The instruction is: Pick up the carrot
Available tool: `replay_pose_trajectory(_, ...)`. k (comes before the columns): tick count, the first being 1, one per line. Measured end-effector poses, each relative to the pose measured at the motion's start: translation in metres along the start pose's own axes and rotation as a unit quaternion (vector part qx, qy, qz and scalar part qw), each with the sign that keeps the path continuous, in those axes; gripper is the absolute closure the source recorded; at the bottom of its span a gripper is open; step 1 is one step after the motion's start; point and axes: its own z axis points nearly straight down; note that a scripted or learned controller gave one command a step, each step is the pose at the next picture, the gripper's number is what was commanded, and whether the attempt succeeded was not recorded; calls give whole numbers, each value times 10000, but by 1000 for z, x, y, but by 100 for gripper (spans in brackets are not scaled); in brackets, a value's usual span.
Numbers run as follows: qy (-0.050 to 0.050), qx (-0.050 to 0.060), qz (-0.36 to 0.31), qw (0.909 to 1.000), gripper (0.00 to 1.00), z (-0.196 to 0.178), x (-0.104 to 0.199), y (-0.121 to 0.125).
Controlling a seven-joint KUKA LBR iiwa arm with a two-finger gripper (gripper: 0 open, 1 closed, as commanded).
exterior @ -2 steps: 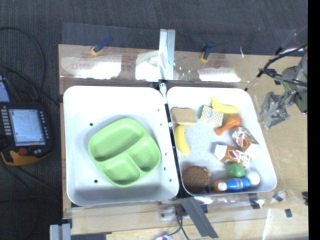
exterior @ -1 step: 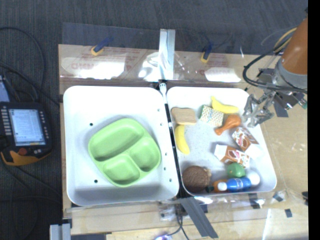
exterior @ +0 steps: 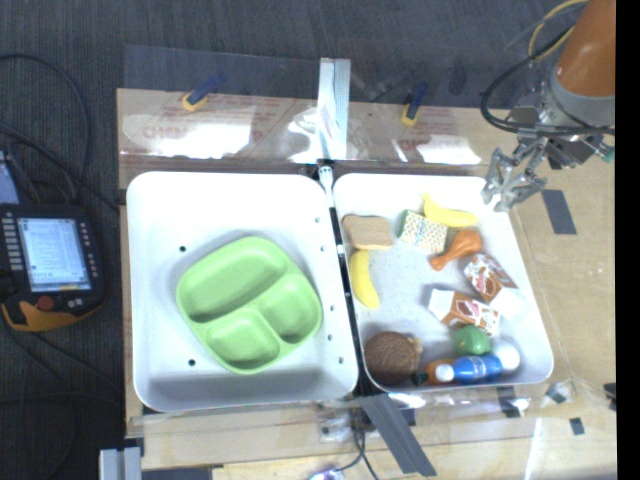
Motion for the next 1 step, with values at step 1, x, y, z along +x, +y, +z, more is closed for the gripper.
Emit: replay_pose_trajectory(1,2,1,-838,9965,100,-30,12,13)
